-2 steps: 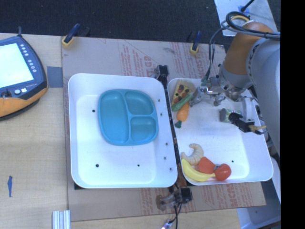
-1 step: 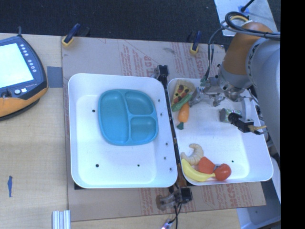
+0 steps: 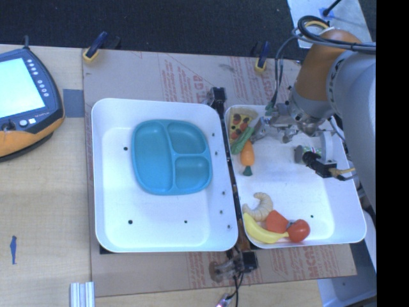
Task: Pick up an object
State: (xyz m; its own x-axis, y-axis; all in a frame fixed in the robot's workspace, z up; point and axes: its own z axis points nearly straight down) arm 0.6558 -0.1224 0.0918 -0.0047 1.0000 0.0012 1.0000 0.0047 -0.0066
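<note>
Arm is reaching in from the right over the right bin (image 3: 332,197); gripper (image 3: 273,121) is hanging low at the bin's far-left corner, just beside the carrot (image 3: 246,153) and a small flat piece with coloured dots (image 3: 239,123). Jaw state: cannot tell, wrist hardware is masking it. Nothing is visibly held. Judging this as the approach step. Banana (image 3: 259,231), tomato (image 3: 298,230) and a pale curled piece (image 3: 261,204) are lying near the bin's front edge. Blue divided plate (image 3: 171,156) is sitting in the left bin (image 3: 108,190). Next move likely calls for descending squarely onto the carrot and closing.
</note>
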